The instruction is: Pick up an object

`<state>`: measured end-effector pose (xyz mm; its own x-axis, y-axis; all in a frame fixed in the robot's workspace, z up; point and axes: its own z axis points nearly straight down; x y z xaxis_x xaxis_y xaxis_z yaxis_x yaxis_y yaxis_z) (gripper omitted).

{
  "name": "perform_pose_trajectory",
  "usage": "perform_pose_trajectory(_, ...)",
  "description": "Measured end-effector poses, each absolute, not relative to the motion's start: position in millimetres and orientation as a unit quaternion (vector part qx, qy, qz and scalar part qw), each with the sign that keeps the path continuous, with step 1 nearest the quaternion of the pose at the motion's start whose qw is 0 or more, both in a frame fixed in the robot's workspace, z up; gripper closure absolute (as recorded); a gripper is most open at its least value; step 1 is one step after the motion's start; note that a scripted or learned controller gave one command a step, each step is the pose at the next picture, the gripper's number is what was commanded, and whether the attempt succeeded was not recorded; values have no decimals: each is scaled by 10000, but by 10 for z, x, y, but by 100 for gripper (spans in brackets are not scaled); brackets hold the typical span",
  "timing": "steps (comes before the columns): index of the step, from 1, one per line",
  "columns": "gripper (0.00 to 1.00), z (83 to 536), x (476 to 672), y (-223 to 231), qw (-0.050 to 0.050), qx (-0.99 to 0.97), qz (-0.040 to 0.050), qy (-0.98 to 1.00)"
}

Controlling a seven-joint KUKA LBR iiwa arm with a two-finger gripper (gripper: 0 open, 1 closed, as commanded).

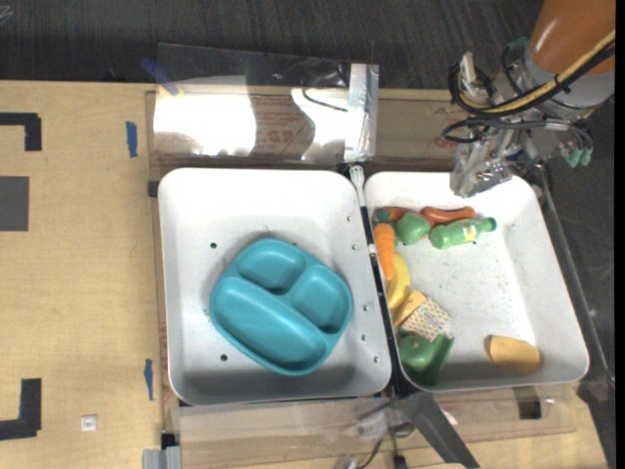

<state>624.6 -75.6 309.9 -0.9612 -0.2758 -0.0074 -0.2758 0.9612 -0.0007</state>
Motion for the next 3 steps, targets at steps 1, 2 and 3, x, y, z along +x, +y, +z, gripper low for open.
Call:
perform_pose_trajectory(1,100,2904,5797,-325,30,-1384,8,9904)
perform_pose_trajectory(2,100,3009,6317,-261,45,-1453,-2,9894)
perform_pose_trajectory(3,100,3147,6338,-255,111,-1452,-10,9893)
